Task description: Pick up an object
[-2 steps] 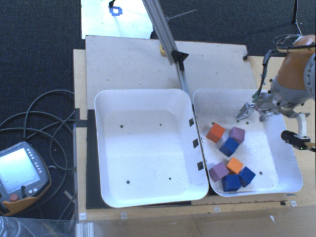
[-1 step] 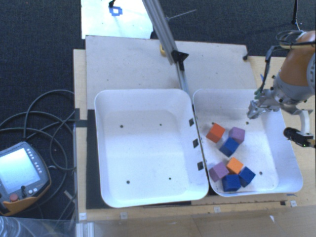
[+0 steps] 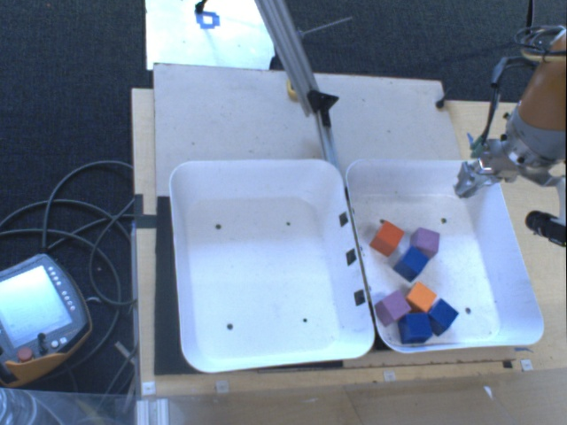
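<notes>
Several small blocks lie in the right bin. An orange block, a purple block and a blue block sit near its middle. Nearer the front edge are a purple block, an orange block and two blue blocks. My gripper hangs over the bin's far right corner, well away from the blocks, with nothing visible between its fingers.
The left bin stands beside the right one. A grey pole slants across the back of the bench. Cables and a teach pendant lie on the floor at the left.
</notes>
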`<state>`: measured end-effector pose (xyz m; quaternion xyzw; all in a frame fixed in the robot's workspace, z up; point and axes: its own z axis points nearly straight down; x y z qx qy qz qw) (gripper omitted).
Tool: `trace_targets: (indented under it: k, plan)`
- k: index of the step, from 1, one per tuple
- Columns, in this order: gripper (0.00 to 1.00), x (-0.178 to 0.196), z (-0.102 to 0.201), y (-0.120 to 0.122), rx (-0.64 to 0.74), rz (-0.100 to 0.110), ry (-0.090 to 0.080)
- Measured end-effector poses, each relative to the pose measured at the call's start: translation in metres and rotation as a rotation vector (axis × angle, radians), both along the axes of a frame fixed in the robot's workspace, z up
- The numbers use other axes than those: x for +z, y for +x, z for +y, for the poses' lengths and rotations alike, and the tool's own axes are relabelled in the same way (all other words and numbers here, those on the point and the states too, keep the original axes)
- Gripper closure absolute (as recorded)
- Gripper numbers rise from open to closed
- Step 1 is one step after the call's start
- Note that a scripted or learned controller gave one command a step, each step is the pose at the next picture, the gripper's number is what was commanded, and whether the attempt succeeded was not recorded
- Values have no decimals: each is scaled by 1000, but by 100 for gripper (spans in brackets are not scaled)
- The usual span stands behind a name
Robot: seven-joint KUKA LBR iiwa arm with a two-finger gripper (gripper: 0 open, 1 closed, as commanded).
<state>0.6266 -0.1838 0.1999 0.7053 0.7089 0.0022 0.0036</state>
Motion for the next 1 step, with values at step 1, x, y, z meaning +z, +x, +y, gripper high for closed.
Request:
trace_targets:
  k: [1]
  plan:
    - [100, 36, 0, 2, 0, 1, 0]
